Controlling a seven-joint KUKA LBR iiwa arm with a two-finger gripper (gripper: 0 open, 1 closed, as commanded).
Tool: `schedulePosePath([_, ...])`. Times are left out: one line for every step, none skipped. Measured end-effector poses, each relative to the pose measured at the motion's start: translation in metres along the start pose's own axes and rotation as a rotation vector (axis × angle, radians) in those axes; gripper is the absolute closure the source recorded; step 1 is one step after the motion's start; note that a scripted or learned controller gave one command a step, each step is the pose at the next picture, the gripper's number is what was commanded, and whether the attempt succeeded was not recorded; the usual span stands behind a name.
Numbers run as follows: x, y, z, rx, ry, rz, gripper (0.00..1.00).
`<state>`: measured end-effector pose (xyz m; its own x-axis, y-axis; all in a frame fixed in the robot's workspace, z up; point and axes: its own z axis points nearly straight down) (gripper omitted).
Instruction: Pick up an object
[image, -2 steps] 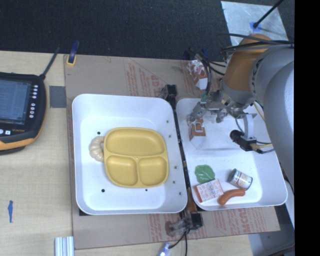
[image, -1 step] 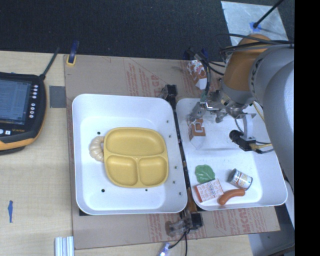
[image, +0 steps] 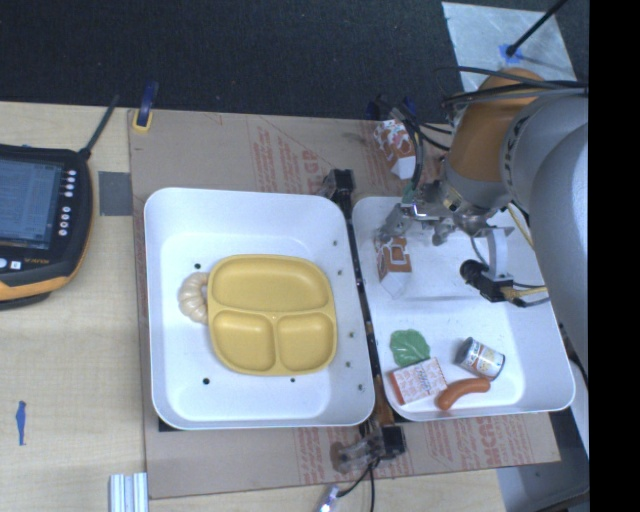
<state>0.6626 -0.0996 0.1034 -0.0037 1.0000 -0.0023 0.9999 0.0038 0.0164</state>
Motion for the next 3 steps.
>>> schedulePosePath([0.003, -0.003, 0.0, -0.005, -0.003, 0.002, 0.0])
schedulePosePath([0.003, -0.001, 0.0, 0.0, -0.003, 0.0, 0.0])
schedulePosePath([0.002, -0.012, -0.001, -0.013, -0.002, 0.0, 0.0])
